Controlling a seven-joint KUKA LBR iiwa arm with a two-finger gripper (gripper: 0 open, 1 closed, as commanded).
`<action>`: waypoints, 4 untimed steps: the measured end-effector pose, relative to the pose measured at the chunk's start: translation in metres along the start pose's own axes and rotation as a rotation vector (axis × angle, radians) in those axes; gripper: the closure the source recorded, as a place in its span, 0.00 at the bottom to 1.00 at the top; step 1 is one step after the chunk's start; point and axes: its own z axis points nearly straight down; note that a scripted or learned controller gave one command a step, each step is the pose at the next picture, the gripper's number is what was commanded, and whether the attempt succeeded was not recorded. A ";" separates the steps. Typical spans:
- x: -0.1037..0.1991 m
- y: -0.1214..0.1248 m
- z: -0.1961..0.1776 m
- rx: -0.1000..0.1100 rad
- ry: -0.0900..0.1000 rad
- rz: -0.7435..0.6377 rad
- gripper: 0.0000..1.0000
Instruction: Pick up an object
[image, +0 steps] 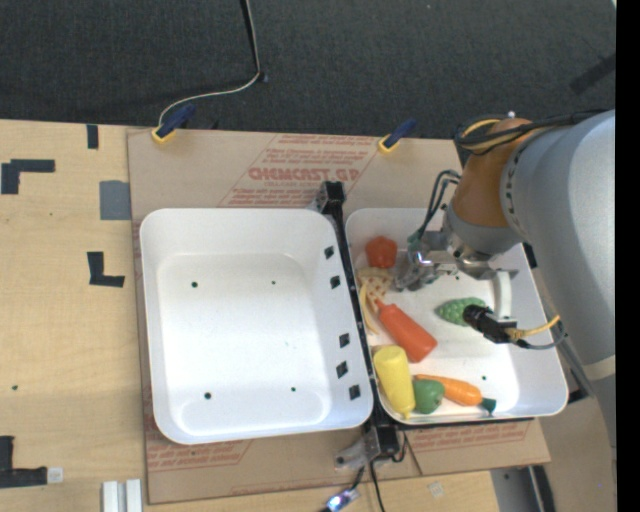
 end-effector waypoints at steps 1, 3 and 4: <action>0.012 0.039 0.002 0.055 -0.002 0.001 1.00; 0.014 -0.032 0.000 0.009 0.002 0.008 0.00; 0.022 -0.081 -0.001 0.005 0.000 0.007 0.00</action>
